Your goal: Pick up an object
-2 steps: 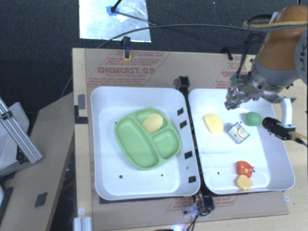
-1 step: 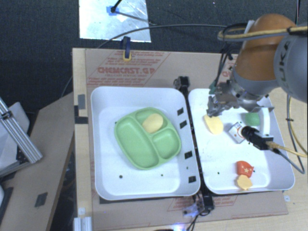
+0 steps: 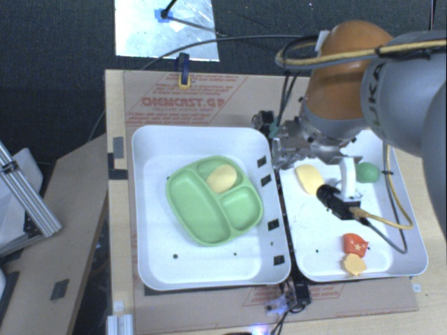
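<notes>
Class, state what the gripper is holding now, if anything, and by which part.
Cannot be told: the gripper sits at the right bin's left wall, beside a pale yellow piece, with no grasp visible.

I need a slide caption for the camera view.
Arm above the right bin; the left bin holds a green tray with a yellow item in one compartment.

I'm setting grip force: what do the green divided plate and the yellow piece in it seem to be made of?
The green divided plate looks like moulded plastic with a satin finish: uniform colour, rounded ridges between compartments, faint sheen. The yellow piece in its upper compartment looks like smooth plastic or rubber toy food, evenly coloured and rounded; hard or soft cannot be told.
</notes>
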Robot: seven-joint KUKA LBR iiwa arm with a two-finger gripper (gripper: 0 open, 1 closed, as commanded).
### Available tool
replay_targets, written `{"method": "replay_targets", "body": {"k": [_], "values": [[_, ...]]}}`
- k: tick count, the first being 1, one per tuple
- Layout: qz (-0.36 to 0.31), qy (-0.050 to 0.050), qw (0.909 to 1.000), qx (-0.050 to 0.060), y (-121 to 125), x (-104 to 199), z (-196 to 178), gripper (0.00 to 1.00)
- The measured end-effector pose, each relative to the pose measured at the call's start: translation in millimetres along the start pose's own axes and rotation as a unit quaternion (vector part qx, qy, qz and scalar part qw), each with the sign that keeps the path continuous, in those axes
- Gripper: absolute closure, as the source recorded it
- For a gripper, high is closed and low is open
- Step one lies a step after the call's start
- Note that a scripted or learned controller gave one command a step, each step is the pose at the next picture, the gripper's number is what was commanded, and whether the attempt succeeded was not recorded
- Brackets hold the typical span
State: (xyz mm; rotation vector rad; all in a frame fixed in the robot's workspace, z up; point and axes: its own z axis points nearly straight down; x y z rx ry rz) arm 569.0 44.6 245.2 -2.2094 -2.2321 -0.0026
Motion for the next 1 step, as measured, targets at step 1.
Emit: {"method": "replay_targets", "body": {"k": [1], "values": [[0.000,0.000,1.0000,0.001,-16.8,55.2,5.1,1.00]]}}
